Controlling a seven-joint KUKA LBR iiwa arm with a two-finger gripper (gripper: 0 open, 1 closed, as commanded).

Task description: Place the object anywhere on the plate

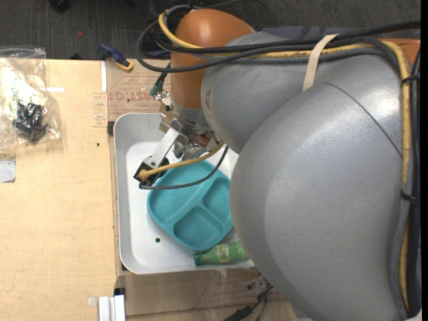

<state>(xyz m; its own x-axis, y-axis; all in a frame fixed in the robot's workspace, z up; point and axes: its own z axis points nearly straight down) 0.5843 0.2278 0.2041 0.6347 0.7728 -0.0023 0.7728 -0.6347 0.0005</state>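
The teal plate (pixel 194 209) lies inside the white bin (pixel 127 179), and everything turns on what sits on either side of it. The green bottle (pixel 221 253) lies on its side just off the plate's lower rim in the camera view. Its long axis runs roughly along that rim, and its right end is hidden under the grey arm (pixel 321 166). The gripper (pixel 192 139) hangs over the plate's opposite, upper rim, so the plate lies between tool and bottle. Whether the gripper is released or clenched cannot be told, and nothing shows in its grasp.
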